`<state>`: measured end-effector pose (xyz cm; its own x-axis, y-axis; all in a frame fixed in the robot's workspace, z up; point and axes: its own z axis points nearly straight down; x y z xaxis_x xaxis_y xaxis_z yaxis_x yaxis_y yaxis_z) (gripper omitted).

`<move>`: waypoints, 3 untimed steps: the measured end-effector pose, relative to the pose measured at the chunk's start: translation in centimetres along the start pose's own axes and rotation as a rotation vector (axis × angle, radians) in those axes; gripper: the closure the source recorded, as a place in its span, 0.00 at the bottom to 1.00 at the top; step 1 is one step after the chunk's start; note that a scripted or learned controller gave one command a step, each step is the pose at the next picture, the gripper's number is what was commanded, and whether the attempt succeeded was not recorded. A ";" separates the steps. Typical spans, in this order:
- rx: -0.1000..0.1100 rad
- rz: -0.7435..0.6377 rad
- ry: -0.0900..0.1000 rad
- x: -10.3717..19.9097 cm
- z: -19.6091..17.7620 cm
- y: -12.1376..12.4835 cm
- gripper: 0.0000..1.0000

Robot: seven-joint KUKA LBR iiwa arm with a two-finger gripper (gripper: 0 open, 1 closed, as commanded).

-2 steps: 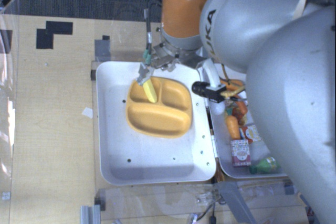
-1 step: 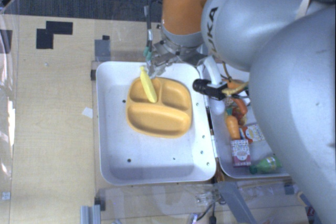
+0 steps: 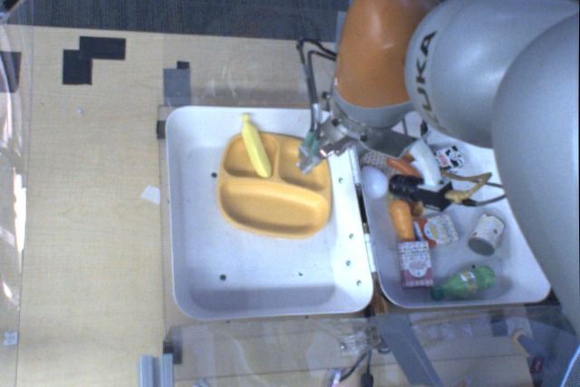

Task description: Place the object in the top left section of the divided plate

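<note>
Lying already in the top left section of the divided plate (image 3: 272, 195), the banana (image 3: 255, 148) points from about 11 o'clock to 5 o'clock, and its upper tip goes a little over the plate's rim. I judge that the placing itself is mostly done. The hand (image 3: 313, 149) hangs over the top right section, at 3 o'clock from the banana, apart from it; whether it stands wide or narrow I cannot tell, because the view is too small there. What remains, probably, is only to draw the arm away from the left bin (image 3: 195, 267).
</note>
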<state>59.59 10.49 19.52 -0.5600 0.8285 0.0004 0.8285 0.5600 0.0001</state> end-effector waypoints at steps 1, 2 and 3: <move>0.000 0.060 0.000 -5.1 1.2 -2.7 1.00; -0.001 -0.041 0.000 -5.2 1.1 5.3 1.00; -0.001 -0.121 -0.002 -9.1 1.1 -4.2 1.00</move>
<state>61.19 0.56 18.38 -0.6562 0.7546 -0.0013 0.7546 0.6562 0.0014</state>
